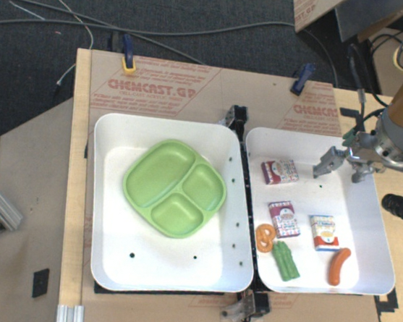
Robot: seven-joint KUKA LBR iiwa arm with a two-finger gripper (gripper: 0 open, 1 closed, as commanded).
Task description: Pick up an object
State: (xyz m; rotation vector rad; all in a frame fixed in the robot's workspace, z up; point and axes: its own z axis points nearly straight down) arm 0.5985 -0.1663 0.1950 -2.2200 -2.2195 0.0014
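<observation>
Green sectioned plate (175, 188) fills my left bin (109, 138), well left of the fingers. My gripper (344, 167) hangs over the right bin (375, 229) with its fingers spread, nothing between them. A red snack packet (279, 171) lies just left of them; another packet (282, 219), a small carton (323, 232), green pickle (284, 262), sausage (337, 266) and pretzel (265, 237) lie below.
</observation>
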